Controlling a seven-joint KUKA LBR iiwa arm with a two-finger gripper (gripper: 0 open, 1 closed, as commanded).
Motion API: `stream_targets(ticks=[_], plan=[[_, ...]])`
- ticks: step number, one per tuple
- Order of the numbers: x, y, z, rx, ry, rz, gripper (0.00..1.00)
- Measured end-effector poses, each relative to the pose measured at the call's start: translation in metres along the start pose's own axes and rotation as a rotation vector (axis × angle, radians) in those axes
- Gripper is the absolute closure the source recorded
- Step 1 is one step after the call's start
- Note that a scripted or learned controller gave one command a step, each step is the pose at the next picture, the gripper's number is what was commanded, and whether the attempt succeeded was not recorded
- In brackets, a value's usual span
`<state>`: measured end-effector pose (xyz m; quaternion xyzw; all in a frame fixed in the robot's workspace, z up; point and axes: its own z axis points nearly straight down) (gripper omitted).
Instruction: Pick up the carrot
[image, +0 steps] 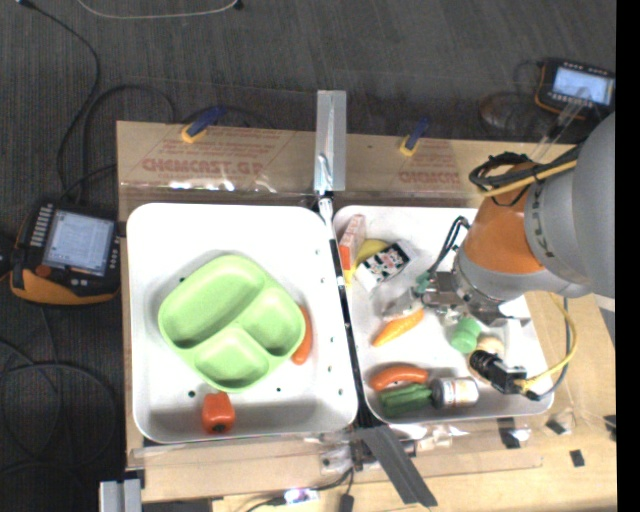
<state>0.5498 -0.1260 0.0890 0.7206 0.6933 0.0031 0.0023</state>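
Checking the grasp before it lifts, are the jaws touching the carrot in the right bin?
Cannot tell. In the camera view the gripper sits right at the carrot's upper end, but the wrist hides whether they meet.

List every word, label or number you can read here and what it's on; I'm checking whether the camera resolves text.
"CHEMCAST GP": red print on the brown sheet behind the bins, partly blurred.
Same red print on the right: too blurred to read.
Black-and-white packet in the right bin: print too small.
Handheld screens, left and top right: unreadable.

Two bins (140, 300) (535, 345); one green tray (225, 318); one gripper (432, 292). One carrot (398, 326); one orange block (217, 411).
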Motion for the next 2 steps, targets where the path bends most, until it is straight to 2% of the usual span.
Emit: stream_targets(ticks=[1, 2], plan=[[0.000, 0.001, -0.010, -0.002, 0.000, 0.000, 1.00], [0.058, -0.020, -0.094, 0.012, -0.002, 0.011, 1.00]])
